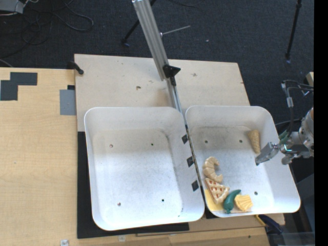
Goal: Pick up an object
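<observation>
Pick not yet made: gripper at right bin's edge, finger state cannot tell, holding nothing visible; 5 objects lie inside, cone nearest

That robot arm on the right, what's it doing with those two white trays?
It is set up to pick one object out of the bins. The gripper sits over the right side of the right bin, close to a tan cone-shaped piece, and nothing is visibly in it. Other toy food pieces lie along that bin's left and bottom: a croissant-like piece, a waffle-patterned wedge, a green piece and a yellow shell. The left bin sits alongside.
</observation>
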Robot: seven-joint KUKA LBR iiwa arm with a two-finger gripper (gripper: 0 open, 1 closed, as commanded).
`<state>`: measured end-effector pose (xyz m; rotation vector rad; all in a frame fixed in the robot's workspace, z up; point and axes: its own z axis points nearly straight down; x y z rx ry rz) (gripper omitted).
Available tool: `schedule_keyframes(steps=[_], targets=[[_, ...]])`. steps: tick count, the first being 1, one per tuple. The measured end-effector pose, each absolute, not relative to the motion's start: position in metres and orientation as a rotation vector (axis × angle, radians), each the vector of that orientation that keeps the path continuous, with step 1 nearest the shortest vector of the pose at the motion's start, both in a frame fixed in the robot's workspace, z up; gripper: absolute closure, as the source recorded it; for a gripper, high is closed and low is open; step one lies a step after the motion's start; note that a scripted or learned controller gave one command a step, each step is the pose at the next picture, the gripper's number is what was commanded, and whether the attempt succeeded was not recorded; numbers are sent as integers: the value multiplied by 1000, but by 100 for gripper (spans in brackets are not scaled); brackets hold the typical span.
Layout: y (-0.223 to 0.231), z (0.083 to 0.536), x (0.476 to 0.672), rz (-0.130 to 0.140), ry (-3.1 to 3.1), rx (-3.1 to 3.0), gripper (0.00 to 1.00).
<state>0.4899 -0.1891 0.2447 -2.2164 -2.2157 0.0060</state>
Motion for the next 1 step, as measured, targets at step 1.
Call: schedule_keyframes(steps=[1], targets=[[-190, 247, 491, 2, -2217, -2222, 0]])
